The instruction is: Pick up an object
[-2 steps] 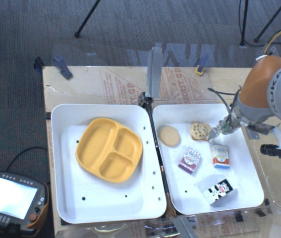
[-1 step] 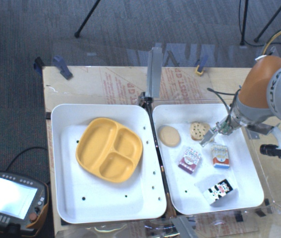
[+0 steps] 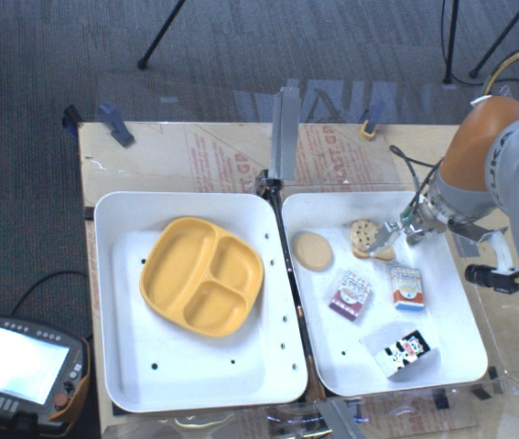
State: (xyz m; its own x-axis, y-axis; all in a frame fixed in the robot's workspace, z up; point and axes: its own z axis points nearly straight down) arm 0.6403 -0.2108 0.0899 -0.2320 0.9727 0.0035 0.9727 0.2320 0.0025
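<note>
Cookie (image 3: pixel 363 234), round and speckled with dark chips, lies in the upper middle of the right bin (image 3: pixel 332 373), and the hand (image 3: pixel 390 237) sits low just beside it on its right. Whether the hand is apart or together cannot be told from this slanted look, and nothing is seen clamped in it. Under the hand a tan wedge (image 3: pixel 380 253) touches the cookie's lower edge. Left of the cookie rests a plain beige disc (image 3: pixel 313 251). Below, a pink packet (image 3: pixel 351 295) and a small red and blue carton (image 3: pixel 407 288) lie side by side, apart. Nearer the bin's front corner lies a black and white box (image 3: pixel 404 350). The left bin (image 3: pixel 122 373) holds a yellow divided plate (image 3: pixel 202 275). Both bins rest on the surface (image 3: pixel 186 154).
</note>
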